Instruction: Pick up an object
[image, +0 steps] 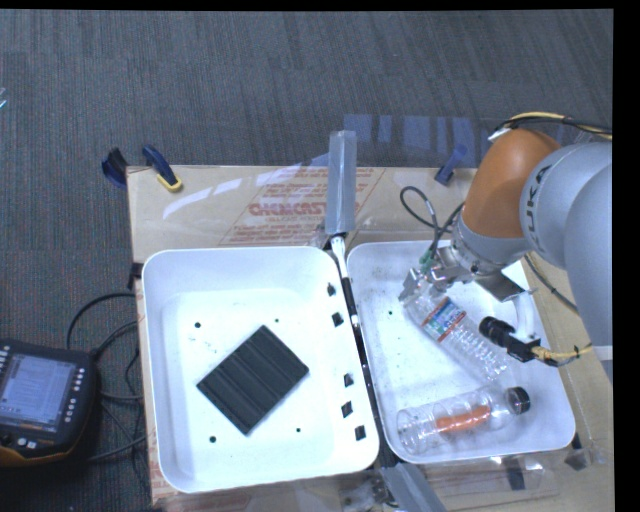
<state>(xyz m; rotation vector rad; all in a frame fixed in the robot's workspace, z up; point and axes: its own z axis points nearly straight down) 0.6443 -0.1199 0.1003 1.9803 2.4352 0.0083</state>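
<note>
- Labelled bottle (455, 332), clear plastic with a red-and-blue band, lies on its side in the right bin (400, 365), slanting from upper left down to lower right.
- And the gripper (422, 280) is right there, down over the upper-left end of that bottle. Open or closed? From this angle I can't tell, and nothing shows the bottle actually held.
- My read on handling: the labelled bottle looks empty, so it should be very light. The walls look thin, so expect them to give and crumple under a hard squeeze.
- Slippery customer too, I'd say. It's smooth, round plastic lying on a smooth white floor, and it could roll or squirt sideways if pinched off-centre.
- Best hold, in my judgement, is across the body at the label band, square to the long axis, where the paper offers some friction. The tapered end under the gripper looks the riskier spot.
- Not fragile in the breakable sense. A drop would only bounce it.
- Other options on the bench: an orange-banded bottle (460, 418) with a dark cap lies along the near edge of the same bin, apart from the first.
- Over in the left bin (180, 300), a black ribbed pad (253, 378) lies flat, and it looks hard to get under.
</note>
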